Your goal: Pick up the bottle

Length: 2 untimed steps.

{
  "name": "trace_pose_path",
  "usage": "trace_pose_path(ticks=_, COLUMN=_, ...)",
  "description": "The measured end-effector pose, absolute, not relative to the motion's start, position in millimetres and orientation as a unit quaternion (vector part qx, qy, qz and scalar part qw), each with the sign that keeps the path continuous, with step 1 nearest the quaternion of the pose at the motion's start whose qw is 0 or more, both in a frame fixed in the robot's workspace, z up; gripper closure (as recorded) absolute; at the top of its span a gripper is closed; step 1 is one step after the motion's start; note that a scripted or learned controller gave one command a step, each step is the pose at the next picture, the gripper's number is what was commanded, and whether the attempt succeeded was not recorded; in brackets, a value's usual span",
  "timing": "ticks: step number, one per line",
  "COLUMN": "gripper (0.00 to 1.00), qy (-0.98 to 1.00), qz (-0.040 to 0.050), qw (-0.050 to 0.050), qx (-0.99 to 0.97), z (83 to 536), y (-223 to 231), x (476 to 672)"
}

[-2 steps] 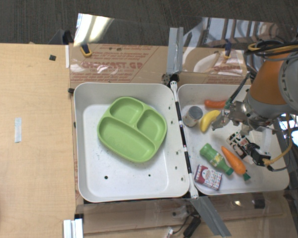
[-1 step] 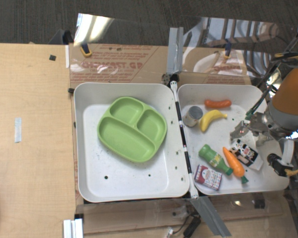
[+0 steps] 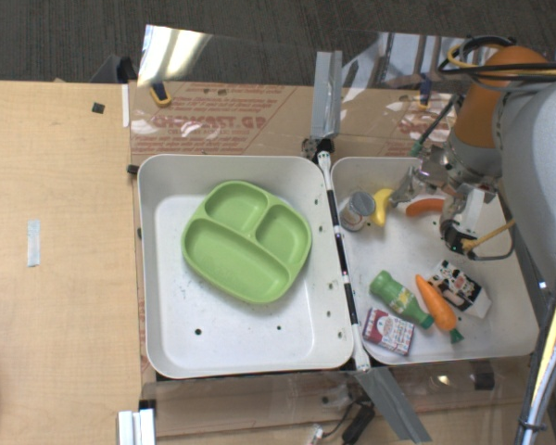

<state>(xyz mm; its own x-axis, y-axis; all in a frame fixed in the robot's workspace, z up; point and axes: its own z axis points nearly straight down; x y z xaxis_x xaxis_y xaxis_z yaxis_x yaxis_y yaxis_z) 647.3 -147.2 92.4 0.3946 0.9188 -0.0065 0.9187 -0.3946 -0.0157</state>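
Camera view, read from the near edge back: the right bin (image 3: 500, 336) carries, along its front, a red packet (image 3: 389, 331) lying flat, and just behind it the bottle (image 3: 399, 298), green, lying on its side with its cap end toward the left bin (image 3: 157, 276). An orange carrot (image 3: 437, 306) lies just beside the bottle on the arm's side, close enough that contact between the two cannot be ruled out, and a black-and-white printed box (image 3: 460, 287) sits beyond the carrot. The left bin holds a green divided plate (image 3: 247, 240) only. Farther back in the right bin, a small grey can (image 3: 356, 210) and a yellow banana-shaped piece (image 3: 382, 206) rest near the dividing wall. At the far side, the claw (image 3: 449, 207) hangs over the back part of the right bin, well apart from the bottle, with an orange item (image 3: 423, 206) just beside it; whether the claw is released or clenched cannot be told from this angle, and nothing is seen held. The arm (image 3: 528, 128) reaches in from the right, wrist bent downward. Judgement: the task stands at the approach step, bottle not yet engaged. The next move calls for travel toward the front of the bin, alignment across the bottle's narrow axis, and a descent that avoids the carrot and the packet.
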Motion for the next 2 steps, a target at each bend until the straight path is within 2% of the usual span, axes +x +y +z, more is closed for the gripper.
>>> trace_pose_path(ticks=1, gripper=0.0, qy=-0.535, qz=0.0018, qw=0.001, qx=-0.845, z=90, y=-122, x=546.2)
trace_pose_path(ticks=2, gripper=0.0, qy=-0.527, qz=0.0023, qw=0.0, qx=-0.85, z=92, y=-112, x=632.7)
